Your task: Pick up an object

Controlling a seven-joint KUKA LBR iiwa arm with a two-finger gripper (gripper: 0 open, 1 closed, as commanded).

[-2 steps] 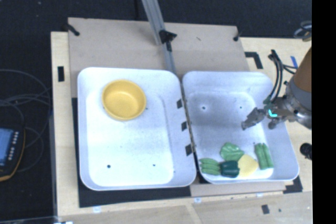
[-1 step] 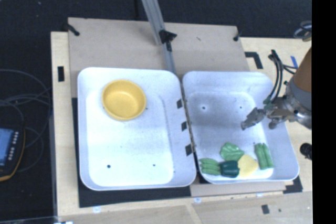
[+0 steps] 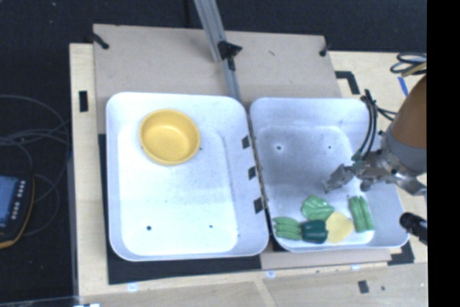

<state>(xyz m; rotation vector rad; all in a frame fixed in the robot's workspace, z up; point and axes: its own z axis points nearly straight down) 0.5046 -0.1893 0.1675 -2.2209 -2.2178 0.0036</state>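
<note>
Down in the near corner of the right bin (image 3: 287, 122) sits a huddle of small things, likely slid there by the bin's slope. Among them the green pod (image 3: 360, 213) lies flat, its long axis running from the bin's far wall toward its near rim. Beside it lie a yellow piece (image 3: 339, 226), a dark teal block (image 3: 314, 231) and two green lumps. The hand (image 3: 357, 175) hovers just beyond the pod, grasping nothing; whether released or clenched, I cannot tell.
</note>
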